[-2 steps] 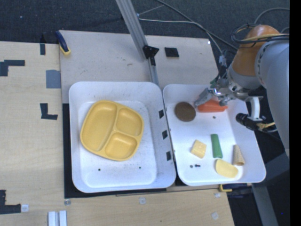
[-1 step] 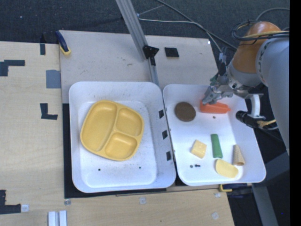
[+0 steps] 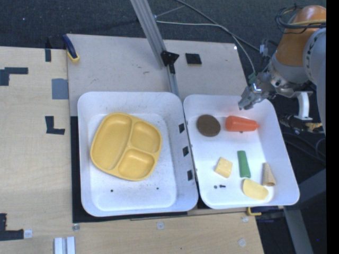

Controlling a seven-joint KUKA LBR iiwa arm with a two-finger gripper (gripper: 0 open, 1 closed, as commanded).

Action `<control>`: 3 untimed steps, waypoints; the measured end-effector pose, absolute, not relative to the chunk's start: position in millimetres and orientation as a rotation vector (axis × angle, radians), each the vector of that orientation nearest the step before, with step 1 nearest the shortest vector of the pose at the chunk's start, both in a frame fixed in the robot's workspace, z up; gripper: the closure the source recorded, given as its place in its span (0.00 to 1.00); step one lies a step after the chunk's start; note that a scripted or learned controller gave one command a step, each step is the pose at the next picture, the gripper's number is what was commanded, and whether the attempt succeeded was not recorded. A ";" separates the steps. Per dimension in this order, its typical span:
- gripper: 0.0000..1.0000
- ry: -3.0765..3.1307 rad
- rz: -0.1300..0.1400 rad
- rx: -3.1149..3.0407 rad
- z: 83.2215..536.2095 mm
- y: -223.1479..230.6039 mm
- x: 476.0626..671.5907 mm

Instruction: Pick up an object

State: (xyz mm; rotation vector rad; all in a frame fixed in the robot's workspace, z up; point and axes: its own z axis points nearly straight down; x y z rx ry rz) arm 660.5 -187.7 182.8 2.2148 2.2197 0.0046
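Camera view: jaws [image 3: 247, 102], spread unreadable, are hovering just above-right of the carrot [image 3: 241, 124], which is lying lengthwise across the right bin [image 3: 283, 157].

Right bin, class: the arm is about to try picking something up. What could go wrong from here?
1. The tool hangs near the right bin's far rim, so a straight descent might strike the wall.
2. The orange piece lies close beside the brown disc; a grab could nudge both.
3. The green stick sits between the yellow cube and the cone, leaving little room.
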 end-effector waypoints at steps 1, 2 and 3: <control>1.00 2.223 0.002 2.218 202.5 -186.9 661.3; 1.00 2.228 0.002 2.216 215.0 -138.6 647.5; 1.00 2.229 0.000 2.217 206.8 -89.9 638.2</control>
